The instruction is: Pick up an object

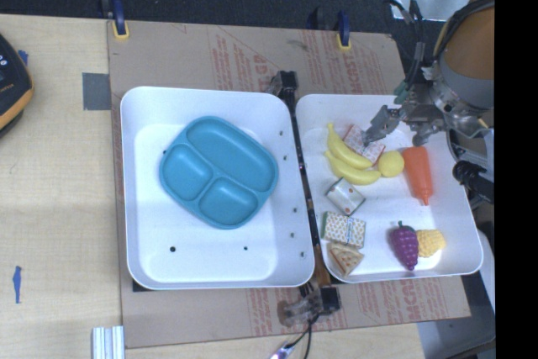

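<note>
My gripper [402, 129] hangs over the back of the right bin [471, 265] with its two dark fingers spread apart and nothing between them. Its left finger [378, 125] is just above a small pink and white packet [361, 139]. An orange carrot [418, 172] lies right below the right finger. Left of the carrot are a yellow banana bunch [346, 160] and a small yellow fruit [391, 164].
Nearer the front of the right bin lie a silver box [344, 196], a patterned packet [345, 229], a sandwich piece [344, 257], purple grapes [403, 245] and a yellow corn piece [430, 243]. The left bin [143, 256] holds a blue divided plate [218, 171].
</note>
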